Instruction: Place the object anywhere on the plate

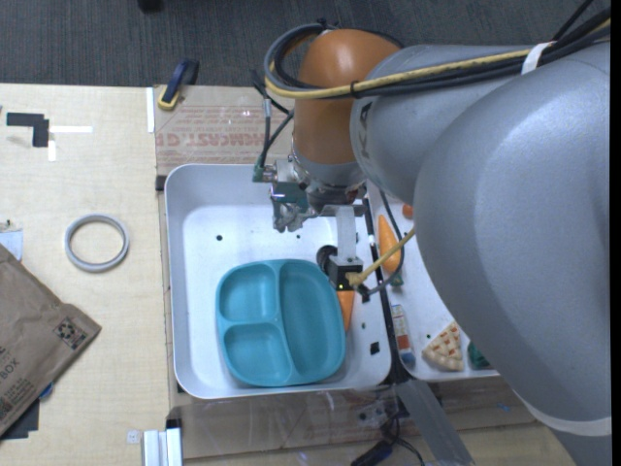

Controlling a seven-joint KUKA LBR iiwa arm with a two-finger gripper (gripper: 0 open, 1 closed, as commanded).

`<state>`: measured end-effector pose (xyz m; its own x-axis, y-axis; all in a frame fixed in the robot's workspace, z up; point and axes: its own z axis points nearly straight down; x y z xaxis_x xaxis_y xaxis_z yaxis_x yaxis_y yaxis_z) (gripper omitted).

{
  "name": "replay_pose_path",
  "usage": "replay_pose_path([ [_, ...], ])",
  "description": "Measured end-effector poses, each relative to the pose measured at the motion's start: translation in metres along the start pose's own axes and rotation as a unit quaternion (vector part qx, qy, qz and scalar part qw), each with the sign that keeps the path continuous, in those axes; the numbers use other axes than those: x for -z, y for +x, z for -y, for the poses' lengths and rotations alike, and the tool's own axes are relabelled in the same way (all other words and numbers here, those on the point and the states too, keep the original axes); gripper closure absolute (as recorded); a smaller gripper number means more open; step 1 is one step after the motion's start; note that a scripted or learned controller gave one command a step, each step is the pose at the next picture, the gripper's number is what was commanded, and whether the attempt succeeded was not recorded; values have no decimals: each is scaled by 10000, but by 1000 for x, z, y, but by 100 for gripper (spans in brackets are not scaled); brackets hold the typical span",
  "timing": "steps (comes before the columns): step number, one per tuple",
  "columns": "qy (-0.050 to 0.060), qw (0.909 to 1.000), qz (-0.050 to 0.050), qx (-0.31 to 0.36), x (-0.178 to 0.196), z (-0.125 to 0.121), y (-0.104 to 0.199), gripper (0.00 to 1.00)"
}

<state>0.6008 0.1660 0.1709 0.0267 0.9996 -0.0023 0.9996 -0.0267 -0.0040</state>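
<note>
A teal plate [281,320] with three compartments lies in the left white bin [194,260], toward its front. My gripper [288,214] hangs over the bin's back part, just beyond the plate's far edge, under the orange wrist band. An orange piece [346,309] lies against the plate's right rim, partly hidden by a black and yellow part. A longer orange object [388,244], like a carrot, shows past the divider in the right bin. I see nothing on the plate.
The arm's grey body covers most of the right bin. A toy pizza slice [444,348] and a small green item [478,357] lie at that bin's front. A tape ring [96,242] and a brown bag [34,343] sit on the bench to the left.
</note>
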Motion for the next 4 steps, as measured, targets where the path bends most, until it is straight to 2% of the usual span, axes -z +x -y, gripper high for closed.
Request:
replay_pose_path([
  [1, -13, 9993, 0, 376, 7, 12, 58, 100],
  [2, -11, 9984, 4, -558, -16, -53, -21, 100],
  [3, 1, 9985, -1, 551, -24, 68, 21, 100],
  [4, -1, 9917, -2, 1288, 16, 99, -40, 100],
])
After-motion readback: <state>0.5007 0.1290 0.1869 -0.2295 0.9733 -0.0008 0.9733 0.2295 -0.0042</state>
